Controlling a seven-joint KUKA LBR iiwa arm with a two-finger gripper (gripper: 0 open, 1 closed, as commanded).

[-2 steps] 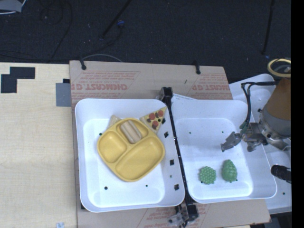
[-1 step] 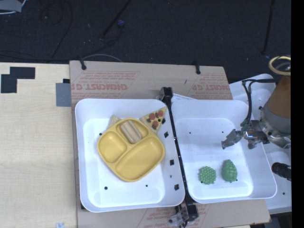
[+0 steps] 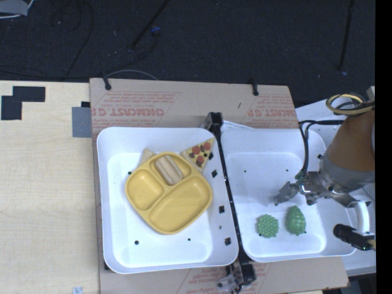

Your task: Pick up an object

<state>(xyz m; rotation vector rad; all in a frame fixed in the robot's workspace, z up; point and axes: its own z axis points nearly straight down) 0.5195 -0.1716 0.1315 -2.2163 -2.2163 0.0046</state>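
Note:
Two green objects lie in the right bin [image 3: 263, 158]: a round bumpy green ball [image 3: 267, 225] and, just right of it, a green oval fruit-like piece [image 3: 296, 220]. My gripper [image 3: 296, 193] hangs over the right bin, just above and slightly behind the oval piece, with its dark fingers spread apart and nothing between them. The grey arm with its orange band [image 3: 354, 143] comes in from the right.
The left bin [image 3: 116, 164] holds a yellow divided plate [image 3: 169, 193] with a tan bread-like piece [image 3: 168, 168] in one compartment, and a pizza slice [image 3: 201, 152] near the divider. A black divider [image 3: 222, 182] separates the bins. Cables run by the right bin's far corner.

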